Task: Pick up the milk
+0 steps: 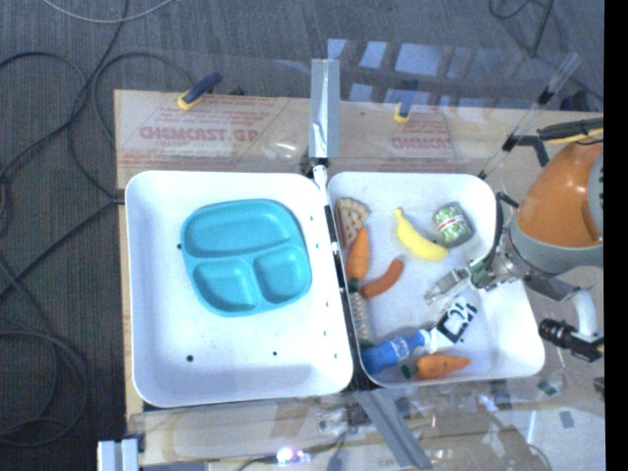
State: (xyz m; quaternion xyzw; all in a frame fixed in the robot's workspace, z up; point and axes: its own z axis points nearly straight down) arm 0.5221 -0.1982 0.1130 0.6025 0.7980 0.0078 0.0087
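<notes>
The milk (457,320) is a small black-and-white carton lying in the right bin (510,337), near its front right part. My gripper (442,286) reaches in from the right and hangs just above and to the left of the carton. I see a small gap between the two, and nothing is held in the gripper. The grey wrist with its orange band (561,204) stands over the bin's right rim.
The right bin also holds a banana (420,236), a green can (452,223), a cracker (351,211), a carrot (358,253), a sausage (383,276), a blue bottle (397,349) and a second carrot (442,365). A blue divided tray (247,255) lies in the left bin (157,361).
</notes>
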